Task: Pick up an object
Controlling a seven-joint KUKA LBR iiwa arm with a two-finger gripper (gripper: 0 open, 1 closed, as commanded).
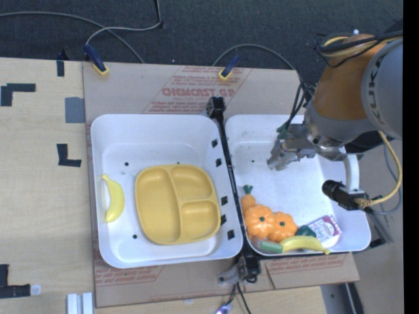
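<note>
Two shallow white bins sit side by side on a cardboard sheet. The left bin (108, 133) holds a yellow three-compartment plate (177, 203) near its middle and a yellow banana (114, 199) lying against its left wall, apart from the plate. The right bin (255, 126) has its things crowded along the near edge: an orange pumpkin (269, 222), a second yellow banana (302, 244) just in front of it, a green piece beside that, and a small white-and-red packet (325, 229) toward the right corner. The gripper (283, 156) hangs over the bare upper part of the right bin, well apart from those objects, with nothing between its fingers; whether they stand apart or together I cannot tell.
</note>
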